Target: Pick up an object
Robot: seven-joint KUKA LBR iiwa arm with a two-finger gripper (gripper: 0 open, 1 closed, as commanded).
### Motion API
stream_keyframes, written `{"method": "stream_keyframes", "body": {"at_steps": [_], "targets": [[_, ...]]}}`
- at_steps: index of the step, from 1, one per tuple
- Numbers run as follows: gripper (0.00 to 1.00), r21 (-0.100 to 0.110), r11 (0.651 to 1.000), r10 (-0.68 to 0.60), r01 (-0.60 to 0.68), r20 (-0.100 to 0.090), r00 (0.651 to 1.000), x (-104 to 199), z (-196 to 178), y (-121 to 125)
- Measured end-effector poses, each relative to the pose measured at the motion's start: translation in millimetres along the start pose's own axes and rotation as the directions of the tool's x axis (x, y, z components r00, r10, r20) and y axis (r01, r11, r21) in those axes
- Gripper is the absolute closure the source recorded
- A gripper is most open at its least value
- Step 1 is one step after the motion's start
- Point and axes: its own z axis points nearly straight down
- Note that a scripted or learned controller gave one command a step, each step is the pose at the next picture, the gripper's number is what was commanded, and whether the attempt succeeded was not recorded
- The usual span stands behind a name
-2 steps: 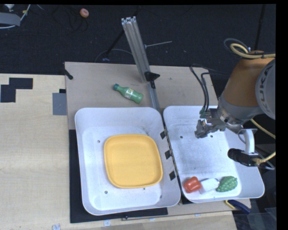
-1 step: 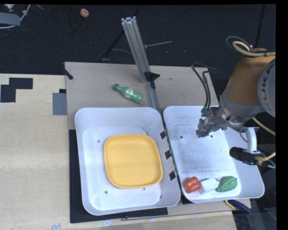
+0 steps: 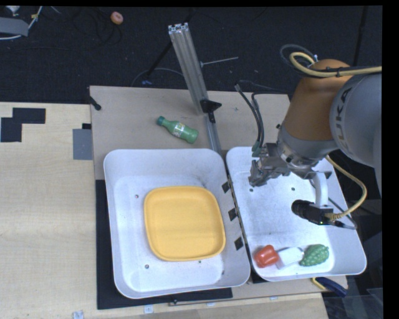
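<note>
partial letters "UK" (vertical), on grey arm (image 3: 358,118)

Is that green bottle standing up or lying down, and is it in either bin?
Lying down, outside both bins. The green bottle rests on its side on the bench, behind the left bin, cap end pointing left.

A light wood-grain bench top (image 3: 43,205) fills the left side, marked with black rectangular patches (image 3: 22,121) and 1 grey patch (image 3: 81,143). A tan board (image 3: 134,109) lies over the bench behind the 2 bins, and a black mat (image 3: 103,249) shows along the left and front edges of the left bin. Beyond the bench the floor is dark carpet (image 3: 75,56), with loose cables (image 3: 93,28) and a small orange round item (image 3: 116,17) on it. A slanted aluminium extrusion post (image 3: 190,62) rises from the board near a black bracket (image 3: 210,106). Lighting is even, with soft shadows.
</note>
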Motion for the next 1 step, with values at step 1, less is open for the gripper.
{"method": "stream_keyframes", "body": {"at_steps": [1], "targets": [[1.00,0.001,1.000,0.001,-0.001,0.001,1.000,48.5,8.4,4.9]]}}
